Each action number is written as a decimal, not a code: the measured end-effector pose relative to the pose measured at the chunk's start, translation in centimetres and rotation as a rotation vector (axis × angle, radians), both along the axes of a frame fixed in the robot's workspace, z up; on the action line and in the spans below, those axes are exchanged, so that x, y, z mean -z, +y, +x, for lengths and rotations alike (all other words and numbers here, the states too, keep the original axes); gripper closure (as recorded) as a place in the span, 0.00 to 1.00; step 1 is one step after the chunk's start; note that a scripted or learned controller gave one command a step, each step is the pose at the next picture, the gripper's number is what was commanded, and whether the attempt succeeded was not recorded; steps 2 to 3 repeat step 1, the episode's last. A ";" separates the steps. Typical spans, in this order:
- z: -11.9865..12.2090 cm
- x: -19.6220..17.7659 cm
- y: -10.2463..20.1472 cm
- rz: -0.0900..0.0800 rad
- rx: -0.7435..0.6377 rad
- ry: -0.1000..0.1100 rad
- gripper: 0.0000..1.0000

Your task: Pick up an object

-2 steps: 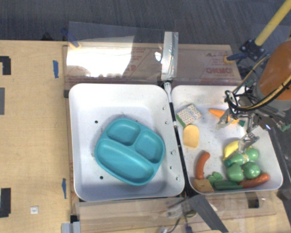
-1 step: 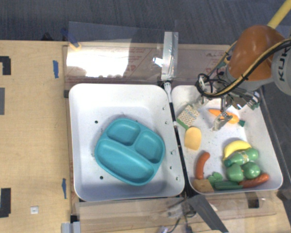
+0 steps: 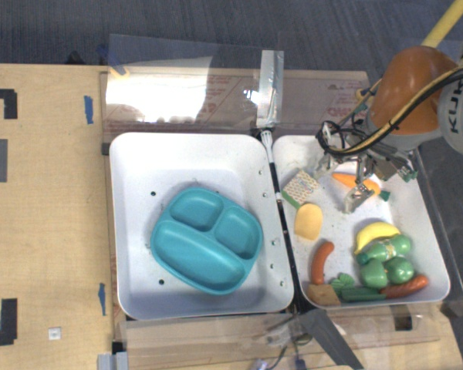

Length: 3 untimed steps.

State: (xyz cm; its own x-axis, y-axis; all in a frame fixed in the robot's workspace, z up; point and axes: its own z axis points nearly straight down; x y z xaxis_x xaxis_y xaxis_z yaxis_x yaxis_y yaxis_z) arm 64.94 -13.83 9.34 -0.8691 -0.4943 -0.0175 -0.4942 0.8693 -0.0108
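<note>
My gripper hangs low over the back of the right bin, under the orange wrist band. An orange toy carrot lies right beside and partly beneath it; I cannot tell whether they touch. Near the bin's left wall lie a speckled cracker-like piece and a yellow oval toy. A red-orange sausage sits in front of those. At the front right cluster a yellow banana, a green knobbly vegetable, a red chili and a green pod.
The left bin holds a teal divided plate. A ridge between the bins separates them. Cables loop off the wrist above the right bin's back edge. Tan board lies to the left.
</note>
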 end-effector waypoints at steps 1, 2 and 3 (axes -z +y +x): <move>0.1 -1.0 0.2 0.004 0.003 -0.005 1.00; 0.1 -1.0 0.2 0.004 0.003 -0.005 1.00; 0.1 -1.0 0.2 0.004 0.003 -0.005 1.00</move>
